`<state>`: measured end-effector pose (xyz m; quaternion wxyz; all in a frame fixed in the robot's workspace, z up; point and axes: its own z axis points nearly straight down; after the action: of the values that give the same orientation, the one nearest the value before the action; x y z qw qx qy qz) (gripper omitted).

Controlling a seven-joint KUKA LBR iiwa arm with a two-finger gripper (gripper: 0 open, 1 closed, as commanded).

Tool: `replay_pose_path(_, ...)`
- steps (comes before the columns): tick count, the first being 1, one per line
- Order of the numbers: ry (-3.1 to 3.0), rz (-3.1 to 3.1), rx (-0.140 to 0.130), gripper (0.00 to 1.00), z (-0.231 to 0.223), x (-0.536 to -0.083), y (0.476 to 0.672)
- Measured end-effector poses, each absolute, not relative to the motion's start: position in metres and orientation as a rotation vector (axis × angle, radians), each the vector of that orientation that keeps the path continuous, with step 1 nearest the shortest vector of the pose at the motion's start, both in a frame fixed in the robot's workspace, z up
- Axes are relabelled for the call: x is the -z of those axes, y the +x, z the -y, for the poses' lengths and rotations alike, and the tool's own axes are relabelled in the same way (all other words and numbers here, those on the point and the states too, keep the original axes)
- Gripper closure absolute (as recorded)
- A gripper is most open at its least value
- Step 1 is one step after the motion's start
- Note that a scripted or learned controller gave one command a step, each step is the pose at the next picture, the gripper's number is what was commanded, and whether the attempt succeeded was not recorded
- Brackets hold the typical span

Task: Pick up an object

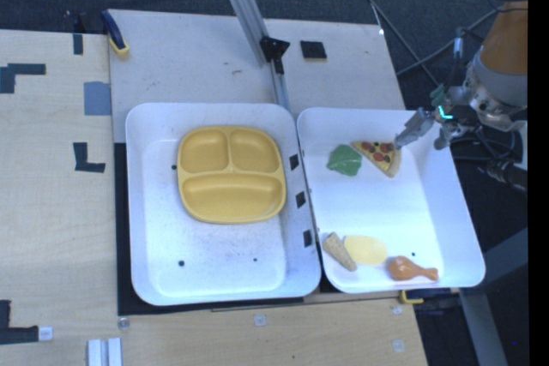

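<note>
Left bin (146, 184) holds just the yellow divided plate (232, 174), flat and roughly centred. It's broad and low, a poor target for a two-finger grasp, so likely not the pick.

Right bin (446, 210) carries the candidates. Green leaf piece (344, 159) and pizza slice (379, 155) sit side by side near the far wall, touching or nearly so. Along the near wall: a small tan wedge (338, 251), a pale yellow disc (365, 249) just beside it, and a chicken drumstick (410, 270) to their right.

Gripper (412, 131) reaches in from the right at a slant, tip low and just beside the pizza slice's right edge. That puts the slice as the probable target. Jaws: can't tell if apart or together at this resolution. Nothing visibly held. Risk: the leaf sits close enough to get nudged or pinched along with the slice.
</note>
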<state>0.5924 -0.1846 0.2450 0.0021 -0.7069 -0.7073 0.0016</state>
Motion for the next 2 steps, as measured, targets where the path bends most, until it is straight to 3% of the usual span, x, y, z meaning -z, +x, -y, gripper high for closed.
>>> replay_pose_path(1, -2.219, 2.222, -0.002, 0.0, 0.185, -0.247, 0.593)
replay_pose_path(2, -2.22, 2.223, -0.004, 0.0, 0.186, -0.2, 0.602)
